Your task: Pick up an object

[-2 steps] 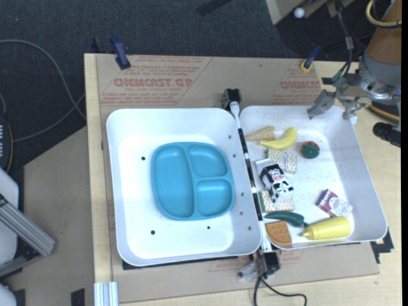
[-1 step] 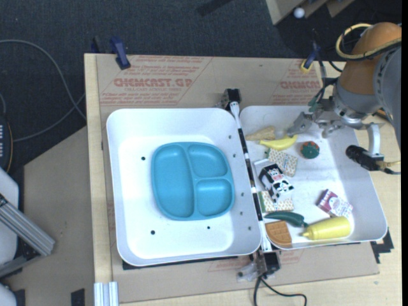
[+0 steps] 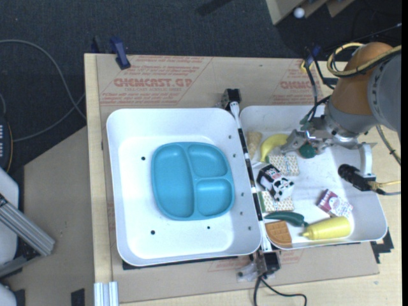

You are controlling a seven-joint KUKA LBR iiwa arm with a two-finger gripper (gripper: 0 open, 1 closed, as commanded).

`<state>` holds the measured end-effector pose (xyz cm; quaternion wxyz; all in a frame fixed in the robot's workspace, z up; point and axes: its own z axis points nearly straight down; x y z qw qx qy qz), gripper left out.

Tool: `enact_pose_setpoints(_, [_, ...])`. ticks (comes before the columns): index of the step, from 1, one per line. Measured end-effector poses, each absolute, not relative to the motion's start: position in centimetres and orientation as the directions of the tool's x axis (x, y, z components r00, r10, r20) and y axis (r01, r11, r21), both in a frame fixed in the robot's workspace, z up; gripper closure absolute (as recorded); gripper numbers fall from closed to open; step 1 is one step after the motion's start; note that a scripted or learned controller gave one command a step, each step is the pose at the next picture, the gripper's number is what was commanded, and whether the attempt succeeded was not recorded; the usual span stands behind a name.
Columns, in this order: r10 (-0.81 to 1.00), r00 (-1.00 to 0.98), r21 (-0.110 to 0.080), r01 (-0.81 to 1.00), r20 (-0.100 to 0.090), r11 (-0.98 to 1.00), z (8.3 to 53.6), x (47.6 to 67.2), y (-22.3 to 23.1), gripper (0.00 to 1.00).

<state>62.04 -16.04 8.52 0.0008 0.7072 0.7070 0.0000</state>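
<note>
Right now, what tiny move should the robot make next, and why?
Probably lower the pincer a little onto the yellow banana just to its left in the right bin. It hovers near that bin's back edge among the toys, and I see nothing held in it.

Blue divided tray [image 3: 191, 180] lying flat in middle of left white bin [image 3: 127, 132]; blue clamp [image 3: 118, 51] on cardboard sheet [image 3: 159, 75] just beyond bin's far-left corner, cable at far left
</note>
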Motion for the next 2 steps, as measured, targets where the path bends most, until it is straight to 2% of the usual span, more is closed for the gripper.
enact_pose_setpoints(1, [1.0,0.0,0.002,1.0,-0.001,0.0,9.5,62.1,-16.0,1.0])
enact_pose_setpoints(2, [1.0,-0.002,-0.001,1.0,0.002,0.002,8.5,61.8,-11.1,1.0])
